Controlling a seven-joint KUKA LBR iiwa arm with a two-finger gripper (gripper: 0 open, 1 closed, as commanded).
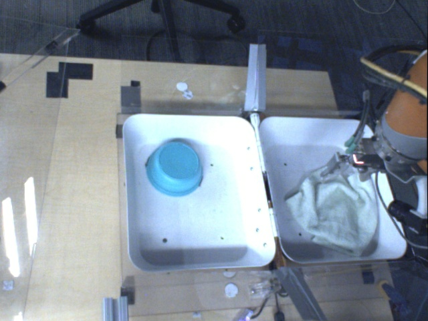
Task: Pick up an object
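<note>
Gripper (349,160) over right bin (294,139), touching top of cloth (334,209); finger state unclear. Blue bowl (174,168) in left bin (214,233).

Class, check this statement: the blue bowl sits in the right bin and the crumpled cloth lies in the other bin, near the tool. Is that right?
Not quite. The camera view shows the blue bowl in the left bin, not the right. The crumpled cloth does lie in the other bin, near the tool.

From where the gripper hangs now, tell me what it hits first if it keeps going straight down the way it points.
Most likely the crumpled pale cloth in the right bin: the gripper sits at its upper edge, though depth is hard to judge from above.
</note>
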